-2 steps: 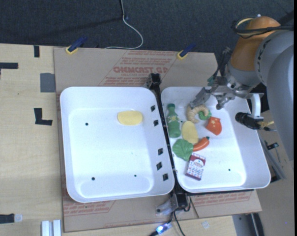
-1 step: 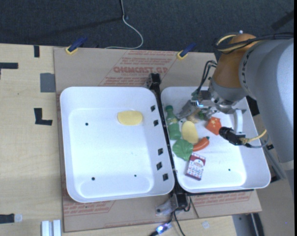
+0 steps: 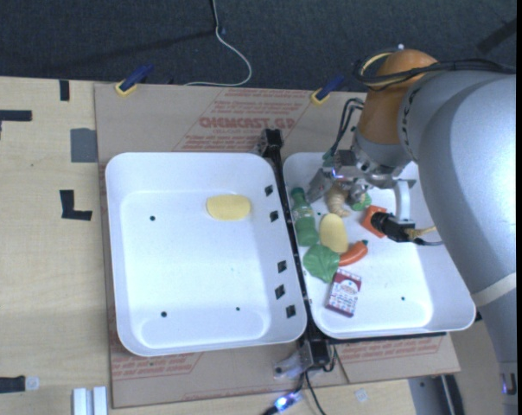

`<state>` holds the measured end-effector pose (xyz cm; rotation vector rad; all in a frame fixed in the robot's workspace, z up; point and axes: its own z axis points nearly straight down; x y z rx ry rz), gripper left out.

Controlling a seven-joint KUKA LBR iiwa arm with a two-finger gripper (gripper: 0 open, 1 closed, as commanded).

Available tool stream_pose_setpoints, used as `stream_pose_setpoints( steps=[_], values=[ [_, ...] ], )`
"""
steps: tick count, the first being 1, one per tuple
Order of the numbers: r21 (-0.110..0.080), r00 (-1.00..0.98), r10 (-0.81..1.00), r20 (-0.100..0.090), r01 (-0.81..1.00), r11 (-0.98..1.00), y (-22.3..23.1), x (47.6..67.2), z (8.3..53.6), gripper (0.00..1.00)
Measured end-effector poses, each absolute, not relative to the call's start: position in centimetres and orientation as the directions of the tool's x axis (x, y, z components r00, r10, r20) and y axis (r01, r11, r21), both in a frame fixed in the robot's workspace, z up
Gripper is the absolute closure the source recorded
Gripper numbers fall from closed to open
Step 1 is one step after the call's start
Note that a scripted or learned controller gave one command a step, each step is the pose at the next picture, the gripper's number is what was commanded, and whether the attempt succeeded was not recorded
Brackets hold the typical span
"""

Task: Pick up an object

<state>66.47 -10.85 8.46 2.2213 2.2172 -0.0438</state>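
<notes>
The gripper (image 3: 343, 184) hangs low over a pile of small toys (image 3: 330, 232) in the right bin (image 3: 416, 309); its grip state cannot be told. A yellow piece (image 3: 229, 207) lies alone in the left bin (image 3: 157, 266).

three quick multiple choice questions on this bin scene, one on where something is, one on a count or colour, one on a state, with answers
1. Where does the yellow oval piece lie?
A. in the left bin
B. in the right bin
C. on the cardboard outside both bins

2. How many things lie in the left bin?
A. one
B. three
C. five

3. How does the small red packet lie?
A. flat on the floor of the right bin, apart from the wrist
B. lifted clear above the bin
C. hanging over the divider between the bins

Answers:
1. A, it rests on the white floor of the left bin, near its far wall.
2. A, the yellow oval is the one thing there.
3. A, it sits on the floor of the right bin, nearer the camera than the gripper over the cluster.
</notes>
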Motion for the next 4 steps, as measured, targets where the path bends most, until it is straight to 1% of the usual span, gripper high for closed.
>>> stream_pose_setpoints(
  steps=[1,2,3,4],
  values=[
    [-0.015,0.004,1.000,-0.010,1.000,-0.004,-10.4,66.5,9.4,1.00],
    [-0.016,0.002,1.000,-0.005,1.000,-0.002,-9.8,66.5,8.4,1.00],
    [-0.004,0.000,1.000,-0.001,1.000,0.000,-10.1,62.2,8.4,1.00],
    [-0.002,-0.002,1.000,0.000,1.000,0.002,-10.0,62.3,9.4,1.00]
  ],
)
